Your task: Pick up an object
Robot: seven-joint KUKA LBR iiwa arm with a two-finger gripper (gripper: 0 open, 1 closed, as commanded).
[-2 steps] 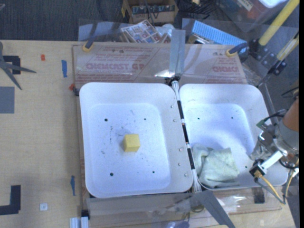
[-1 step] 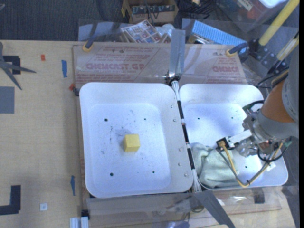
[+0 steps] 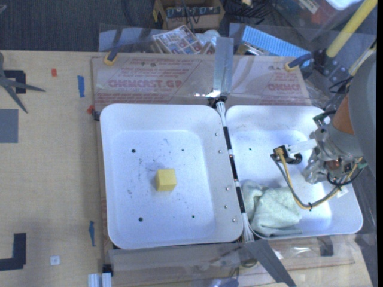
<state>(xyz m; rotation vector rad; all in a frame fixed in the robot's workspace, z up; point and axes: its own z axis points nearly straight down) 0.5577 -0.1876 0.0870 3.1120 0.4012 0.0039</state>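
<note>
The pale wooden table (image 3: 48,160) spreads out on the left, with a short strip of blue tape (image 3: 81,86) stuck near its far side. Next comes the left shallow white plastic bin (image 3: 114,130), its floor flecked with dark scuffs. A small yellow cube (image 3: 166,179) sits near the middle of that floor, flat on one face and well apart from every wall.

The two bins meet along a shared edge. In the right shallow white plastic bin (image 3: 263,121) a crumpled pale greenish cloth (image 3: 272,207) lies bunched in the near left corner, pressed against the wall beside that shared edge.

Further right, the hand (image 3: 315,167) is over the right part of this bin, to the right of the cloth and apart from it – far from the yellow cube in the other bin. Whether the hand is open or closed cannot be told from this angle, and no object can be seen in its grasp. The grey arm (image 3: 366,94), with its orange band (image 3: 340,118), comes in from the right edge
</note>
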